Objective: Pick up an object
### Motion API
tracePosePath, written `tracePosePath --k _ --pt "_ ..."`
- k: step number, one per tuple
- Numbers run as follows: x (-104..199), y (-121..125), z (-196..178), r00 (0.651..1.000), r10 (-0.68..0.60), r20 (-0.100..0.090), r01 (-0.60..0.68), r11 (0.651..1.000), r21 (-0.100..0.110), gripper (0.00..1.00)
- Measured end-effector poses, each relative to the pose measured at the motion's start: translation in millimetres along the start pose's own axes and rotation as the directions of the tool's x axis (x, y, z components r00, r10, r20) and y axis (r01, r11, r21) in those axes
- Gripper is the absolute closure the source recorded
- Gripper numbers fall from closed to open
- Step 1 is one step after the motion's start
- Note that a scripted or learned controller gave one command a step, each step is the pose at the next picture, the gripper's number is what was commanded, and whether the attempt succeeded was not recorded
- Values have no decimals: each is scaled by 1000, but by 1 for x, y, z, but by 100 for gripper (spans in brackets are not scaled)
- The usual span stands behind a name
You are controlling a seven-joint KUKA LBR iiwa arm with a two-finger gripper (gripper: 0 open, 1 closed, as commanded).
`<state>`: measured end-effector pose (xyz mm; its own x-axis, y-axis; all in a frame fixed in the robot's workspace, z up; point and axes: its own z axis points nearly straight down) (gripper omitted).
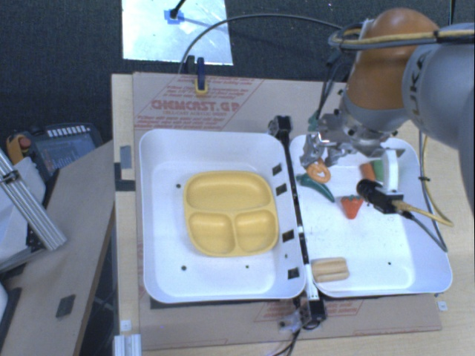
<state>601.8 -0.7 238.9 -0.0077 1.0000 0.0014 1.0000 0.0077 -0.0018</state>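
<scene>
Orange and glossy, a small ring-shaped plastic piece [319, 173] lies at the left side of the right bin [371, 252], just below the gripper [315, 151]. Whether the gripper stands wide or narrow cannot be told. A curved dark green pod [318, 188] lies just beside the ring. Nearby are a red-orange tapered piece [352, 207] and a tan rounded block [330, 269]. The left bin [159, 221] holds a smooth yellow three-compartment tray [230, 212].

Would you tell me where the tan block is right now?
The tan block lies in the near-left corner of the right bin in the camera view, apart from the orange wedge.
</scene>
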Motion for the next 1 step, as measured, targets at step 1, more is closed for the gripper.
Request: tracePosePath --k 1 --pt "45 -23 -3 1000 -1 -1 1 1000 -1 100"
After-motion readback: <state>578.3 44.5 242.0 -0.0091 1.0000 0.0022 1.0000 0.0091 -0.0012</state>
